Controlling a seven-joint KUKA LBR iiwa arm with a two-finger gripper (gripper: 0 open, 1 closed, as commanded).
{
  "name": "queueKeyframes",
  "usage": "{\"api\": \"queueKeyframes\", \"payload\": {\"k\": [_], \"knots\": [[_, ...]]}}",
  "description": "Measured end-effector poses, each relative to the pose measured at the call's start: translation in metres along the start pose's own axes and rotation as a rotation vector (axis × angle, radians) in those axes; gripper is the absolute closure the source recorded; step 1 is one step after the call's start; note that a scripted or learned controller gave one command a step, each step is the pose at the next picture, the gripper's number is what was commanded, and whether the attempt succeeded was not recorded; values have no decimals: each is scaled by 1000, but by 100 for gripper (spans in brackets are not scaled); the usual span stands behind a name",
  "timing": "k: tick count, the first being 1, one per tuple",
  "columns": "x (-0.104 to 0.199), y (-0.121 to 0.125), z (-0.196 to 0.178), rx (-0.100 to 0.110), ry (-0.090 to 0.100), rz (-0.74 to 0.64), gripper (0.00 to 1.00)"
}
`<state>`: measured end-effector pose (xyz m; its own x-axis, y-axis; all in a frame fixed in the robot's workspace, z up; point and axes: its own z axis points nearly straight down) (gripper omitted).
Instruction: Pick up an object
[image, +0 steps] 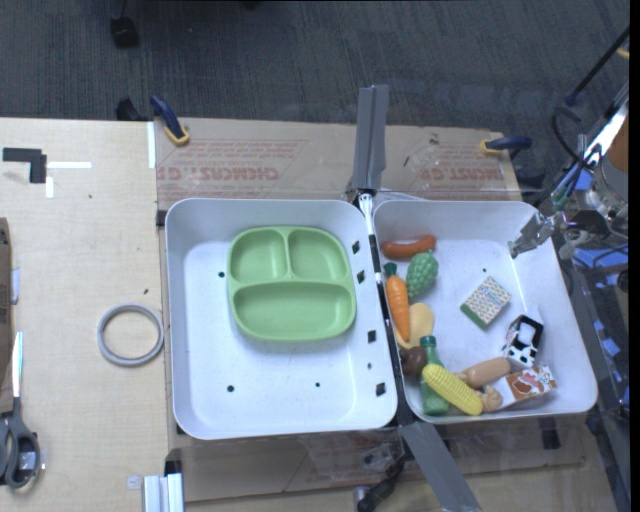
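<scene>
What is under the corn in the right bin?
The corn lies across a green bottle, beside a sausage. The bottle's lower part and the bin floor beneath are covered.

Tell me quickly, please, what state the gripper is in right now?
Gripper: above the right bin's upper right rim, holding nothing visible; open or shut cannot be told.

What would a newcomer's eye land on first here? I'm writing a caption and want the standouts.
The green divided plate comes first, alone in the left bin. Next is the bright heap of toy food along the right bin's left and front sides: a carrot, a corn cob and a hot dog. The gripper hangs over that bin's far right corner.
</scene>
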<state>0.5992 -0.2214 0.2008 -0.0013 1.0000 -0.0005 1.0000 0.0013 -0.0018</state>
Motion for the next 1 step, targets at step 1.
{"api": "queueKeyframes", "payload": {"k": [1], "knots": [[35,-27,105,-10,0,32,0]]}}
